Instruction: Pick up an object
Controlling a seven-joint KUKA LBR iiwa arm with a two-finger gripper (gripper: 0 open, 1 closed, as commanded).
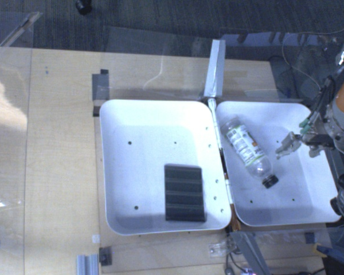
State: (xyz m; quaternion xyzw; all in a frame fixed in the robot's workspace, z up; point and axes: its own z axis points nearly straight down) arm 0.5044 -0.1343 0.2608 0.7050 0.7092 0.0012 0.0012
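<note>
Nearest the cam, a black ribbed block (184, 192) is seen lying flat in the left bin (120, 153), toward its front edge, well apart from the arm. Farther back, in the right bin (309, 208), a clear plastic bottle (247, 148) w/ a green-and-white label is laid on its side, diagonal, its dark cap (269, 181) pointed toward the cam and its other end close to the wall between the bins.

Gripper (292, 142) is seen over the right bin, just right of the bottle, apart from it; nothing is held between the fingers. Whether the fingers are spread or closed cannot be told at this res.

Progress, as judged: approx. early stage. No object is lifted; both lie on bin floors. Bottle is prob. the target, being nearest the gripper. Left to do: gripper to be lined up over the bottle, lowered, closed on it, then raised.
</note>
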